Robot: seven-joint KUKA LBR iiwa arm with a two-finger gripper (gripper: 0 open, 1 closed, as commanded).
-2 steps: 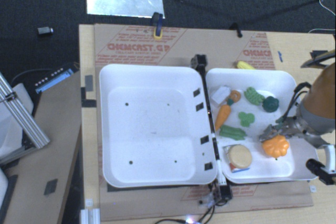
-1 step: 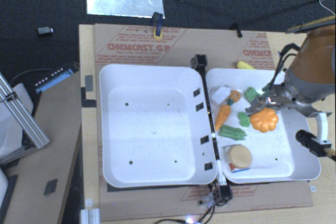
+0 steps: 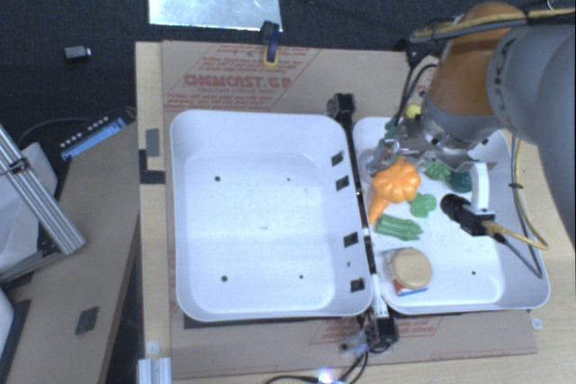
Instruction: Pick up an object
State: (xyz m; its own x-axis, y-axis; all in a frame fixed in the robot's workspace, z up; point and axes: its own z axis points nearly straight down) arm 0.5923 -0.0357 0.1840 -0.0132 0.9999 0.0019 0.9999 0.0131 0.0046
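Note:
Several toys lie in the right bin (image 3: 517,270). An orange pumpkin-like toy (image 3: 397,182) sits near the bin's left wall, with an orange carrot-like piece (image 3: 378,208) just below it. Green pieces lie around them: one long (image 3: 399,227), one small (image 3: 423,205), and one by the wrist (image 3: 438,168). A round tan toy (image 3: 410,266) on a red and blue base rests near the front. My gripper (image 3: 392,153) hangs low over the back of the bin, right above and touching or nearly touching the orange toy's top edge.
The left bin (image 3: 261,126) stands beside the right one, with a black divider rail (image 3: 355,184) between them. The arm's grey and orange body (image 3: 477,76) covers the back right of the right bin. Both bins rest on a cardboard sheet (image 3: 238,76).

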